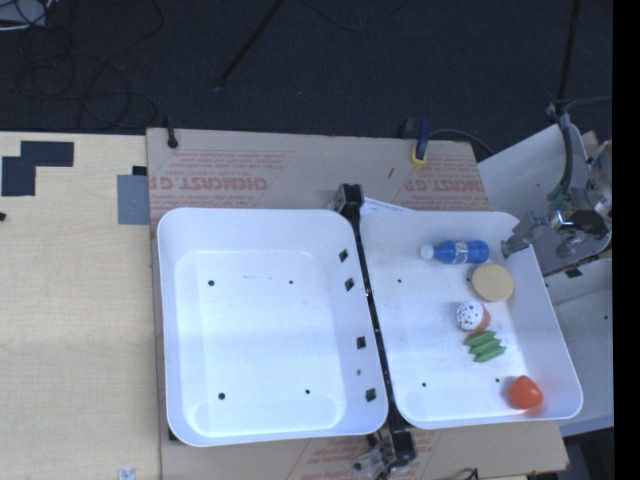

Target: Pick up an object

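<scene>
The right bin (420,388) holds several small objects along its right side. A blue bottle (458,252) with a white cap lies on its side near the far wall. Just below it rests a tan round disc (492,282). A white spotted ball (469,315) sits against a small orange piece, with a green pod-like item (485,346) beneath it. A red-orange ball (524,393) lies in the near right corner. My gripper (540,230) hangs at the bin's far right rim, right of the bottle and above the disc, holding nothing that I can see.
The left bin (200,238) stands beside the right one, split from it by a black clip strip (362,303). Both rest on a cardboard sheet (250,173). A light wooden bench top (70,308) spreads to the left.
</scene>
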`<state>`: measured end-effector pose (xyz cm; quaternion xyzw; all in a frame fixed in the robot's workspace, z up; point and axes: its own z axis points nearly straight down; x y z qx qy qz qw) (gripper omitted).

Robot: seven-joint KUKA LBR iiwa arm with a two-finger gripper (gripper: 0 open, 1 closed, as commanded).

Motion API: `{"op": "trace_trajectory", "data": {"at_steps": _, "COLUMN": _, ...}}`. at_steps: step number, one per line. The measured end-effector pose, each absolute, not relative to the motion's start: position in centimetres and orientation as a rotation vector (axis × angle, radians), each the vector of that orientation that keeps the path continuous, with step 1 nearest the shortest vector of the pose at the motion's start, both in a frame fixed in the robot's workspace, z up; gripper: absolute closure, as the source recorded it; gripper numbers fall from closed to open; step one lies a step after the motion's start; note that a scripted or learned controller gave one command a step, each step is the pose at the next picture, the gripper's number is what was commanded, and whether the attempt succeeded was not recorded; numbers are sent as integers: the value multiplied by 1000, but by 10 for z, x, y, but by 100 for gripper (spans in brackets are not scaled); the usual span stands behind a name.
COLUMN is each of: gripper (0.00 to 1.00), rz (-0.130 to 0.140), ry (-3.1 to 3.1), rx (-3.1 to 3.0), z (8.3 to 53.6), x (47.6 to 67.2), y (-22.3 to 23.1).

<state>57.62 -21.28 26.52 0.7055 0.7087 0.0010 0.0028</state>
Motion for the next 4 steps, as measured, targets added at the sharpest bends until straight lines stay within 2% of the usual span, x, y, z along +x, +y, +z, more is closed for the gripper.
{"op": "trace_trajectory", "data": {"at_steps": 1, "gripper": 0, "rz": 5, "ry": 2221, "rx": 2212, "z": 299, "x": 648, "y": -213}}
{"op": "trace_trajectory", "data": {"at_steps": 2, "gripper": 100, "rz": -3, "ry": 2227, "rx": 2215, "z": 307, "x": 645, "y": -213}}
{"op": "trace_trajectory", "data": {"at_steps": 3, "gripper": 100, "rz": -10, "ry": 2227, "rx": 2232, "z": 245, "x": 568, "y": -197}}
{"op": "trace_trajectory", "data": {"at_steps": 4, "gripper": 0, "rz": -2, "ry": 2222, "rx": 2224, "z": 249, "x": 572, "y": -198}}
